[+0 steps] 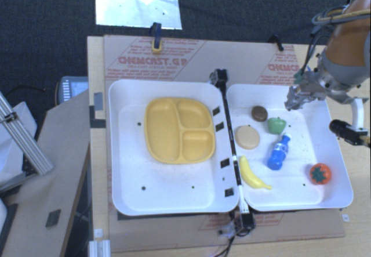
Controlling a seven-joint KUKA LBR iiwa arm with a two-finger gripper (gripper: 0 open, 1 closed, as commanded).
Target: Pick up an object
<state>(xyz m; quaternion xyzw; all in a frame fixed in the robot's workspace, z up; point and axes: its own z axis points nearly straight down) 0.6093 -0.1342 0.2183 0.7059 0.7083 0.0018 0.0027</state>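
Here the jaws [294, 101] are held above the far part of the right bin [333, 195], near the green pepper [277, 125] and brown ball [259, 113], probably as candidates. Whether the jaws are open cannot be told; nothing is seen between them.

You have six small items in the right bin: a brown kiwi [259, 113] and green pepper [277, 125] far, a tan disc [247, 137] and blue bottle [279, 153] mid-bin. Nearer lie a yellow banana [253, 174] and, rightward, an orange-red tomato [319, 173].
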